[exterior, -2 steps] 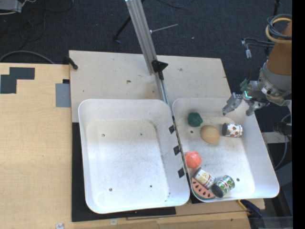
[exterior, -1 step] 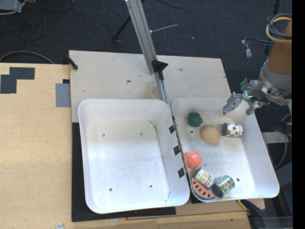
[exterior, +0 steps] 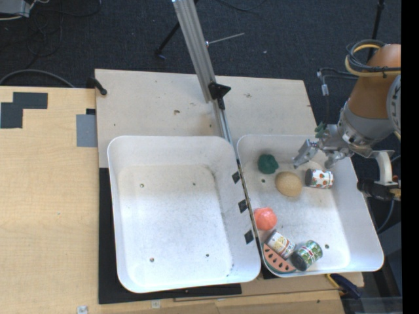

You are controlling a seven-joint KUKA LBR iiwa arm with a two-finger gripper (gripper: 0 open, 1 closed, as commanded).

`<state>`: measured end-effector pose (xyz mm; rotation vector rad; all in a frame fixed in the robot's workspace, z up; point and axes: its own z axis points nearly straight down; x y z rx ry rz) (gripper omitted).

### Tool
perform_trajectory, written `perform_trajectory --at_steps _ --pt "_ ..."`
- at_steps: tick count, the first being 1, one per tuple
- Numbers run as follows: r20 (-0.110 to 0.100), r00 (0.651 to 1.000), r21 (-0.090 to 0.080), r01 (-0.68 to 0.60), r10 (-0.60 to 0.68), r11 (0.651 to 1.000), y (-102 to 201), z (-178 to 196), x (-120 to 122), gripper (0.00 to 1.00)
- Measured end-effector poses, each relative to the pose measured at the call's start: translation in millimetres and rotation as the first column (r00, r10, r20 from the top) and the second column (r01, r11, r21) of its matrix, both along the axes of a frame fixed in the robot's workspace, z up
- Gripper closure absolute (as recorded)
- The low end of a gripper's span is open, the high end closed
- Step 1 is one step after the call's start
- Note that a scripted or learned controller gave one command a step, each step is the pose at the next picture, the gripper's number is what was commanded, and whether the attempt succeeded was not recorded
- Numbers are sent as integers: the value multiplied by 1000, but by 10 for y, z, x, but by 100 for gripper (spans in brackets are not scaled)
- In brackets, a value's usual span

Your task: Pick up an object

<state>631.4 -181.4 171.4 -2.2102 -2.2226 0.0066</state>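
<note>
- Nearest the camera, at the front edge of the right bin (exterior: 357, 241), lie a watermelon-slice toy (exterior: 278, 261), a green-labelled can (exterior: 306, 254) on its side and a small jar with a pale label (exterior: 279, 243), all crowded together.
- Just behind that cluster, against the divider side of the right bin, sits an orange-red ball (exterior: 264, 218).
- Toward the middle of the same bin rests a tan, roundish object (exterior: 288, 184); a dark green lump (exterior: 267, 163) lies just behind it, nearer the back wall.
- Beside the tan object, on its right, a small can with a red-and-white pattern (exterior: 319, 178) lies on its side, long axis running roughly left to right.
- Above the back right part of that bin hangs the gripper (exterior: 319, 154), its 2 fingers spread apart with nothing between them, just over the patterned can.
- Left of the right bin stands the other white bin (exterior: 124, 175).
- Both bins rest on a pale bench board (exterior: 157, 103); a slanted aluminium bar (exterior: 196, 41) rises behind them over dark carpet (exterior: 275, 18).
</note>
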Motion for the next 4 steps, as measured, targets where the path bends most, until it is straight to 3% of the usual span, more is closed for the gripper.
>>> perform_trajectory --at_steps 1,2,3,4 --pt "20 1000 -12 4 -3 1000 4 -540 -8 0" --pt "30 1000 -10 5 -5 1000 -2 -514 32 0" --pt "26 1000 -12 4 -4 1000 -9 -433 25 100" --pt "13 1000 -3 4 -4 1000 -18 209 23 100"
